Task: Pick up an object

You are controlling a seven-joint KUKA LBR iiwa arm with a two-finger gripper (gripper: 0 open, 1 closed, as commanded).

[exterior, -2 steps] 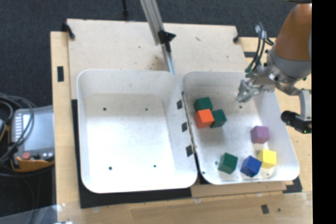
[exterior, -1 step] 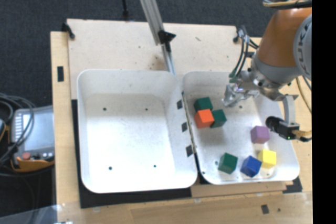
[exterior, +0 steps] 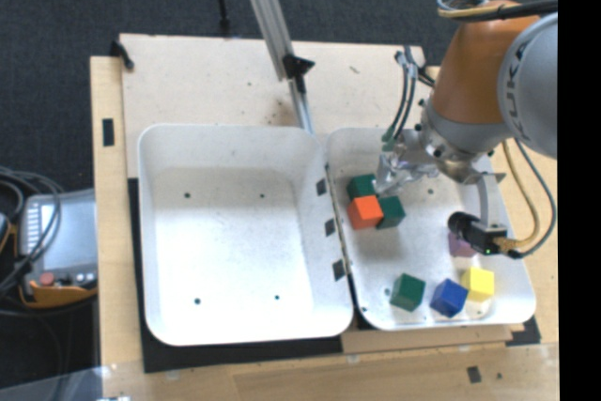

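Orange cube (exterior: 365, 210) sits in the right bin (exterior: 521, 296), upper-left area near the wall shared with the left bin (exterior: 235, 230). It's wedged into a cluster: one green block (exterior: 361, 187) touching it on the far side, another (exterior: 392, 213) touching on its right.

Gripper (exterior: 395, 170) hangs just above and to the right of that cluster, so the cube lies down-left of the tips, close by. Nearest thing to the tips looks like the far green block, not the orange one.

Finger spread: cannot tell, wrist hardware and cables blur together there. Nothing visibly between them.

Other candidates sit well apart along the near edge: green cube (exterior: 408, 291), blue cube (exterior: 450, 297), yellow cube (exterior: 480, 282), and a purple piece (exterior: 459, 246) partly hidden beside the arm's black fitting.

Judgement: a tight cluster means a descent here risks landing on an edge or pushing blocks instead of straddling one.
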